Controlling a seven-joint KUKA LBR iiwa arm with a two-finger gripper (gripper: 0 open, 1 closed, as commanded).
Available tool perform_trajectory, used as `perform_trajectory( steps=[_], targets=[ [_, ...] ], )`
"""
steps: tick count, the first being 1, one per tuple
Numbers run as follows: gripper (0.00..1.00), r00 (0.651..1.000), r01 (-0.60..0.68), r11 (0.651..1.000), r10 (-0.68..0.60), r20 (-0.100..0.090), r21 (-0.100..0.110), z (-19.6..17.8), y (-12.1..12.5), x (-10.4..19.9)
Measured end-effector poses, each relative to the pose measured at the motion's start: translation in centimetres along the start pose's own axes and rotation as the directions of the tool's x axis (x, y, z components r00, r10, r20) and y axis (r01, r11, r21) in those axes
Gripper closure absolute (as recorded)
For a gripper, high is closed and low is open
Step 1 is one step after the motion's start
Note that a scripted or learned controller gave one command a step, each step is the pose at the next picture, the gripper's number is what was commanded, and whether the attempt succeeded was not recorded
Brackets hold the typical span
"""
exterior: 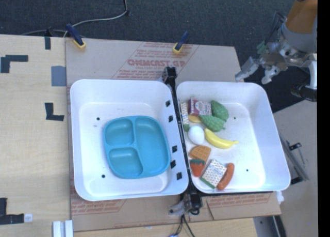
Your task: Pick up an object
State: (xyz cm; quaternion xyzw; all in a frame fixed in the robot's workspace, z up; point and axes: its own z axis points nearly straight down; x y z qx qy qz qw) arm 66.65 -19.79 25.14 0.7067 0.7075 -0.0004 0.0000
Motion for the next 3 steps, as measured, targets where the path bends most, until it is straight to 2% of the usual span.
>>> perform_trajectory(
  steps=[1,2,3],
  targets=[
    [0.00,1.000,0.000,1.000,0.000,-0.002,0.003,10.4,-4.5,6.1],
    [0.00,1.000,0.000,1.000,0.000,-0.001,0.002,15.6,-7.6,10.0],
    [1.00,1.000,0.001,1.000,-0.001,-0.002,0.002,14.6,-7.5,10.0]
  ],
)
